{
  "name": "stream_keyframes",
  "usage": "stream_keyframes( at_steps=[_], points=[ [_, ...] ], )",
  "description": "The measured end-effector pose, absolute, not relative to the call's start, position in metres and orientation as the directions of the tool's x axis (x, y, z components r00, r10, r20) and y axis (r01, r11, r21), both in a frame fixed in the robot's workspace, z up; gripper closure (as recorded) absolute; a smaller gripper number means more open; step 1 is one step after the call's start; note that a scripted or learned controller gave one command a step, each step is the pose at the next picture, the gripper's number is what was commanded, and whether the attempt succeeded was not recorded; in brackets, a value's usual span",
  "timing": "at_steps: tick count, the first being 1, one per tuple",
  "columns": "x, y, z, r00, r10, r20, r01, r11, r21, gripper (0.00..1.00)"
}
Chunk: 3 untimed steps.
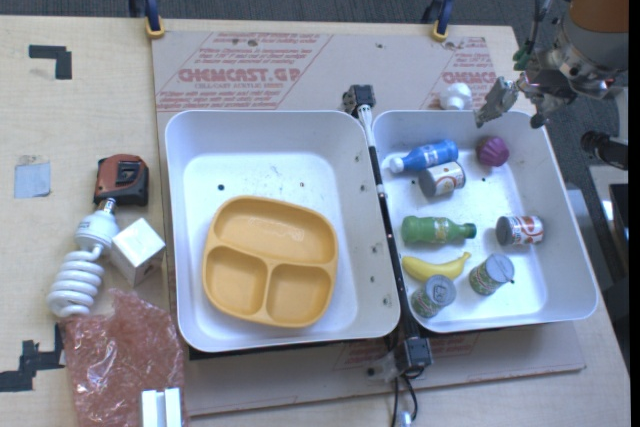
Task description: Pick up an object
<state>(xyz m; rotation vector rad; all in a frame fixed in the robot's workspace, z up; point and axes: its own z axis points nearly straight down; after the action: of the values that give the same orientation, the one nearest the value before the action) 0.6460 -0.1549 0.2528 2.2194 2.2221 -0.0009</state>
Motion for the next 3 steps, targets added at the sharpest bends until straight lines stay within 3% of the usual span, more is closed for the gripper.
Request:
stream_keyframes(
  at_steps=[1, 2, 3],
  points=[
    [0.659, -0.177, 0.105, -0.001, 1.000, -0.001, 1.000, 0.001, -0.001, 0.00],
    [0.628, -0.154, 0.093, 0.001, 1.000, 0.000, 1.000, -0.001, 0.000, 0.00],
    [0.629, -0.155, 0.103, 0.002, 1.000, -0.002, 1.000, -0.002, 0.002, 1.00]
  ],
)
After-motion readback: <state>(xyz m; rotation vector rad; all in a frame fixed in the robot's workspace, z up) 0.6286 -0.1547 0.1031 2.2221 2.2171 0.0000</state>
